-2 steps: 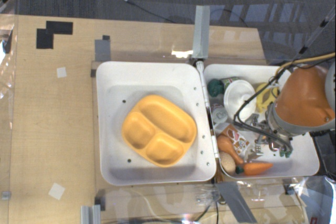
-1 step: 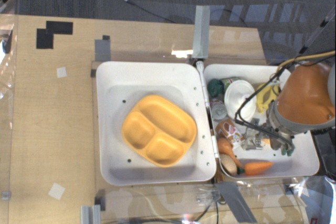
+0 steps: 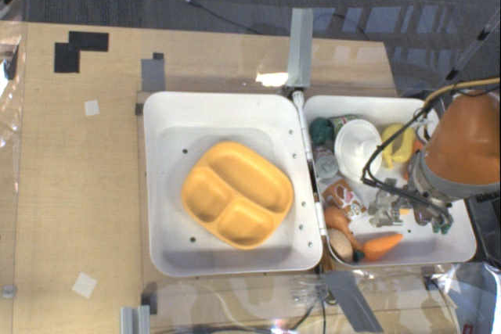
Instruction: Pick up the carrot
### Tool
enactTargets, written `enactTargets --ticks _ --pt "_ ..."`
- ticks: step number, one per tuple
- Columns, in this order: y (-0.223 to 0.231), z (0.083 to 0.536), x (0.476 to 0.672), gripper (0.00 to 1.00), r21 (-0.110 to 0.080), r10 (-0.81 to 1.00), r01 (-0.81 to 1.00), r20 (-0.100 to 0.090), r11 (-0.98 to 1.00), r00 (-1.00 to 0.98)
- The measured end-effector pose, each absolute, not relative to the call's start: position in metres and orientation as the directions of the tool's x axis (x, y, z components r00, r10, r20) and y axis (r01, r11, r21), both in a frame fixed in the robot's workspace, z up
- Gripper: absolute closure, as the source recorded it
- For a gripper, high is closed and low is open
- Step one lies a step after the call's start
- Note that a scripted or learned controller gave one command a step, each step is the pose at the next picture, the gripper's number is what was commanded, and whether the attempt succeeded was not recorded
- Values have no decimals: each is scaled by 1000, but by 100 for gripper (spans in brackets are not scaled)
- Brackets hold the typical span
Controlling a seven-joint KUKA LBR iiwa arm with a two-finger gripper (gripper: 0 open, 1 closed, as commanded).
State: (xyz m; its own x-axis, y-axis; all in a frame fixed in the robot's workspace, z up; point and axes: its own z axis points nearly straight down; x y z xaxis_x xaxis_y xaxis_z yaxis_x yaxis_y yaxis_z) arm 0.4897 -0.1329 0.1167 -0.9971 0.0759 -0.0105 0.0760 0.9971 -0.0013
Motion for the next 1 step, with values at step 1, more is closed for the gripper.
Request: enactTargets --ticks 1 --pt "-143 94 488 100 2 453 453 -5 891 -891"
